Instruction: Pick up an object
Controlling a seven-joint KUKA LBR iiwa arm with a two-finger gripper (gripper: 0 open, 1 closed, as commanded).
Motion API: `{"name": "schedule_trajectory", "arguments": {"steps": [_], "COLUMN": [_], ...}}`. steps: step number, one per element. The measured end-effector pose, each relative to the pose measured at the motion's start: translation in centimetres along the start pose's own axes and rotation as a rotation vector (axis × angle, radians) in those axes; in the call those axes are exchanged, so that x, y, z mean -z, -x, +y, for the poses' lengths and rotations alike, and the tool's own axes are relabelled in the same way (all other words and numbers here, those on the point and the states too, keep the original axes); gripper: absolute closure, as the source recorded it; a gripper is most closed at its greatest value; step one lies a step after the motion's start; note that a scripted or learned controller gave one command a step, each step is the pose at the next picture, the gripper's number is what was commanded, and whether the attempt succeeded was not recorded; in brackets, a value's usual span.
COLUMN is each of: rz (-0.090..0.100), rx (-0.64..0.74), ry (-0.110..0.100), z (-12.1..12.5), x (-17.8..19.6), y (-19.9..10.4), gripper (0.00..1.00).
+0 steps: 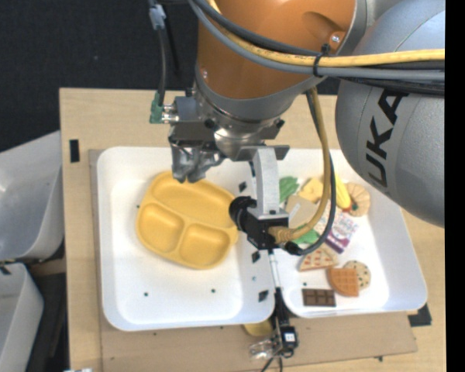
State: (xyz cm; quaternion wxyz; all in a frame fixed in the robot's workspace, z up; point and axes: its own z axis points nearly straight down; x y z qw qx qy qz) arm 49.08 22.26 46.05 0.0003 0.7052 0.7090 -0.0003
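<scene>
The gripper [187, 170] hangs low over the left bin [124, 301], right at the far rim of the yellow divided plate [187, 225]. It looks to be touching that rim or sitting just above it, though the camera's slant makes that hard to call. Open or closed? That cannot be told, because the arm's orange band [271, 29] and grey wrist crowd in from above and mask the tool's tip.

The plate lies flat with its three compartments facing up. It sits askew in the right half of its bin, its right edge close to the wall shared with the right bin [399, 281].

Over there is a heap of toy food (all of it across the dividing wall from the gripper). A brown chocolate bar [319, 297] lies at the near edge, with a waffle-like biscuit [349, 279] just beside it. A pizza slice [316, 260] lies behind those, and a green leaf [288, 186] and a yellow banana [342, 196] sit toward the far side. Both bins rest on the pale wooden bench [81, 115].
</scene>
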Motion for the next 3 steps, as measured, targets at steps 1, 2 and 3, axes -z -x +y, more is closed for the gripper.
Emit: {"name": "schedule_trajectory", "arguments": {"steps": [1, 2, 3], "rz": [-0.004, -0.006, 0.004], "rx": [-0.009, -0.012, 0.002], "ry": [-0.007, -0.02, 0.009], "z": [2.4, -0.1, 0.0], "x": [-5.2, -19.2, -6.9], "y": [5.3, 11.4, 6.8], "gripper": [1.0, 1.0, 1.0]}}
